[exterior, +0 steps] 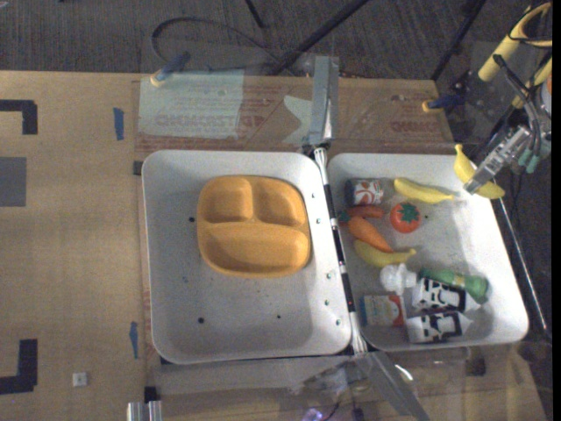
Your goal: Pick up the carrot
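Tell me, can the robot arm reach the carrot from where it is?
Probably yes. The carrot lies uncovered near the left side of the right bin, with open space above it. The gripper is at that bin's upper right edge, beside a banana.

Left bin [175, 323]: smooth white plastic, faintly speckled. Divided plate [254, 224]: matt orange-yellow plastic. Carrot [369, 233]: smooth orange plastic, slight sheen. Bananas [422, 191]: glossy yellow plastic. Tomato [406, 217]: shiny red plastic. Bench top [70, 261]: matt brown cardboard-like sheet with blue tape strips [117, 123]. Centre divider [321, 103]: dull grey metal.
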Tool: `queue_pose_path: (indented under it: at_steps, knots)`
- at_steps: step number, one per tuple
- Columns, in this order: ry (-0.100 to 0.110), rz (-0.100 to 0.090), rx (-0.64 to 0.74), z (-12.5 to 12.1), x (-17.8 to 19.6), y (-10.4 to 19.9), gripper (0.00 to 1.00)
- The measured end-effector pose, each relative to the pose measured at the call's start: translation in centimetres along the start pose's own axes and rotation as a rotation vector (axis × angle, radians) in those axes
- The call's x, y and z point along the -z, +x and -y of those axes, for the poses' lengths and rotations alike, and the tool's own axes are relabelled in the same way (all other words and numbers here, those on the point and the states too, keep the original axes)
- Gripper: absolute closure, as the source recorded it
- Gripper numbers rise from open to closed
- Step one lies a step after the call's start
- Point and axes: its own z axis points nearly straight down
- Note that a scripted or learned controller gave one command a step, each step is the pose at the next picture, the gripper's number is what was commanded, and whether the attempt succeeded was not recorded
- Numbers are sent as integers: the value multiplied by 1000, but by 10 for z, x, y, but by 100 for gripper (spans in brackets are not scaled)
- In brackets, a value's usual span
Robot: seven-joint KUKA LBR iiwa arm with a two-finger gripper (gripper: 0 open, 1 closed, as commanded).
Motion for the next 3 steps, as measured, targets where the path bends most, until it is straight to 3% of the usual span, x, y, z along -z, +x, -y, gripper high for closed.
queue_pose_path:
  at_steps: [1,2,3]
  knots:
    - [-2,6,182,0,9,-1,100]
    - [-1,1,556,19,16,16,100]
    - [-2,7,1019,15,16,13,100]
